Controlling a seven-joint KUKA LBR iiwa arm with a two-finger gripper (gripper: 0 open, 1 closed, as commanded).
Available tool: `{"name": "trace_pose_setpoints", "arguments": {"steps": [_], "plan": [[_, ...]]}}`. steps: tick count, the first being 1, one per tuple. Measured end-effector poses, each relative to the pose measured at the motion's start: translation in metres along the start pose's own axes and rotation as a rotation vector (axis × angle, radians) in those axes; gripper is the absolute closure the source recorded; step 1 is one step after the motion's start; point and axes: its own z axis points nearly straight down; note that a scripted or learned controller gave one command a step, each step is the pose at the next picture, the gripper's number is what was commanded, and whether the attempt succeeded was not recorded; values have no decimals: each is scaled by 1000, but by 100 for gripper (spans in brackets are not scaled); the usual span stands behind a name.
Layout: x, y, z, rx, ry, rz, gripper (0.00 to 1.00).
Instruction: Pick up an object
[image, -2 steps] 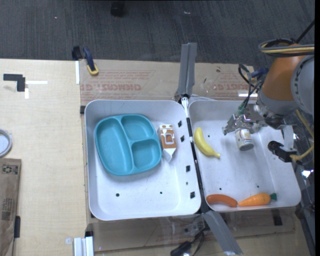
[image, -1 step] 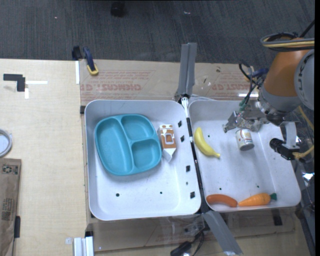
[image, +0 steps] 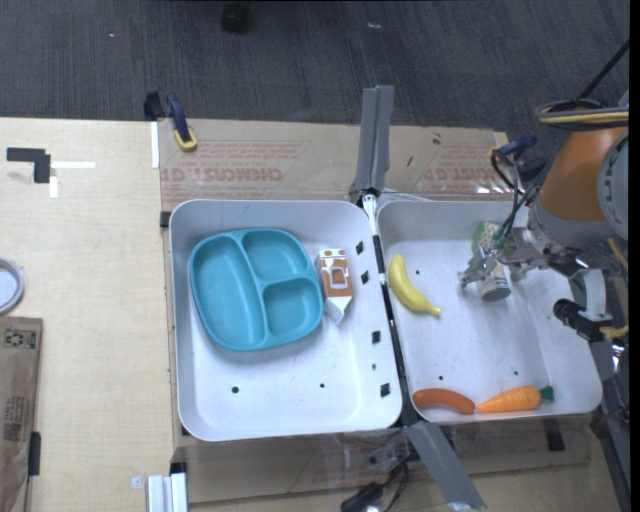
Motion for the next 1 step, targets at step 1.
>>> {"name": "trace_pose_setpoints", "arguments": {"steps": [1], "plan": [[42,28,-1,-5,-2,-150,0]]}}
